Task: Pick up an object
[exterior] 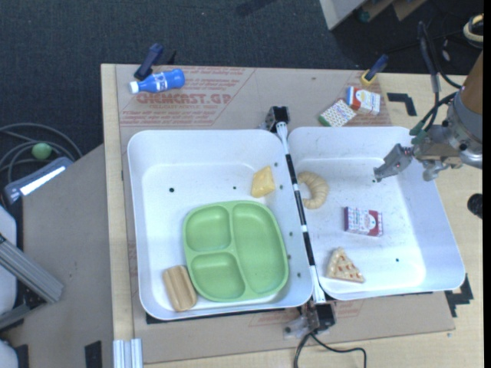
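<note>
We see the grey two-finger gripper [400,165] over the right white bin [430,271], fingers spread, gripping nothing. The small red-and-white carton [362,221] lies below it.

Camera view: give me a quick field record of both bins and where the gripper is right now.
left bin: green divided plate, yellow cheese wedge, tan bread piece
right bin: croissant, small red-and-white packet, pizza slice
gripper: over the right bin's upper right part, nothing visible between its fingers
bench outside bins: blue-and-white bottle, two small cartons
task status: no object picked up yet
</note>
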`<control>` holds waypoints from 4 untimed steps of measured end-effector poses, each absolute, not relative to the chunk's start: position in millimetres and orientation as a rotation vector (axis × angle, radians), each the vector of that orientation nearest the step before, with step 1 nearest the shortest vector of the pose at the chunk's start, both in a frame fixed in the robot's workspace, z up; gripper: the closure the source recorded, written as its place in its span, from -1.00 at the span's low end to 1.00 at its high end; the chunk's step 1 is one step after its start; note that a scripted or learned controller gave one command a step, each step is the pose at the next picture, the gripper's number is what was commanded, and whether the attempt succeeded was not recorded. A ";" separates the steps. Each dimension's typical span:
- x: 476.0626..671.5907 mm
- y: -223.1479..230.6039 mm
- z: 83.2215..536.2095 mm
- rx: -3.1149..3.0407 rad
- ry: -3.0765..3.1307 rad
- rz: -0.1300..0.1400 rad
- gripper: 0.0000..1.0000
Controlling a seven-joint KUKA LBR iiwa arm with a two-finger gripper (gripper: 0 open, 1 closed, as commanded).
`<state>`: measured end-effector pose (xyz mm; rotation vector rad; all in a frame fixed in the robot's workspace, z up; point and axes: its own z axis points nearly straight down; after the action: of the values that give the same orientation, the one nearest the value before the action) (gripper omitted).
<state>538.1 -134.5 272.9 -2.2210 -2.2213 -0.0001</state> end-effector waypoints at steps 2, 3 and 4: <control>556.6 -129.4 84.2 -2.222 -2.220 0.001 -1.00; 510.0 -159.0 84.4 -2.222 -2.219 0.002 -1.00; 510.6 -158.3 94.2 -2.223 -2.220 0.000 1.00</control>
<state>510.6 -158.3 94.2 -2.2228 -2.2200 -0.0005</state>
